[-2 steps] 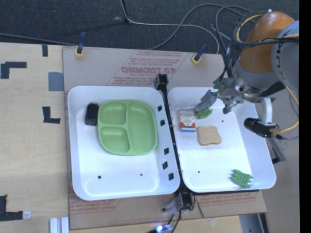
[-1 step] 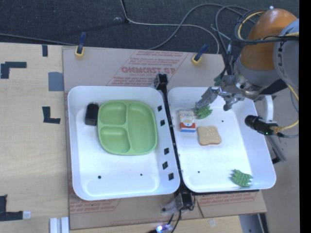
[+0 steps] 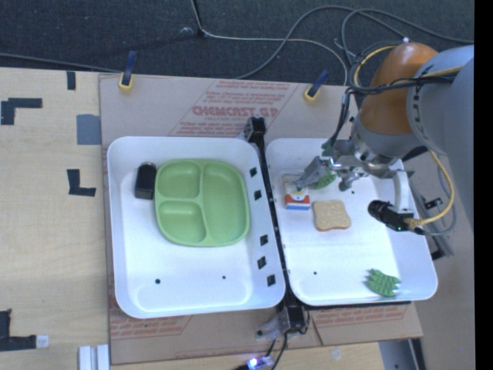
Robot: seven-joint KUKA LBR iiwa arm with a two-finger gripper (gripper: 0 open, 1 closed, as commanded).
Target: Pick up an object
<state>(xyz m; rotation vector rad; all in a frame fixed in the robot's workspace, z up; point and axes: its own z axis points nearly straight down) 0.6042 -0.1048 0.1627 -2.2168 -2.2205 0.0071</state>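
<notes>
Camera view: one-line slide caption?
KUKA arm's gripper hovers in the right bin near a small carton, toast slice and green toy; green tray in left bin.

Both white bins (image 3: 123, 276) look like smooth, slightly glossy plastic; the green divided plate (image 3: 202, 202) is smooth matt plastic; the brown sheet (image 3: 231, 106) beneath looks like printed cardboard; the tabletop (image 3: 46, 245) pale wood.

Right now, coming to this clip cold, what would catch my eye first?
The green divided plate filling the middle of the left bin, with a small black object beside it. Then the arm's orange band at the upper right, its hand low over the right bin by a small white, red and blue item; a toast-like slice and a green piece lie nearby.
</notes>
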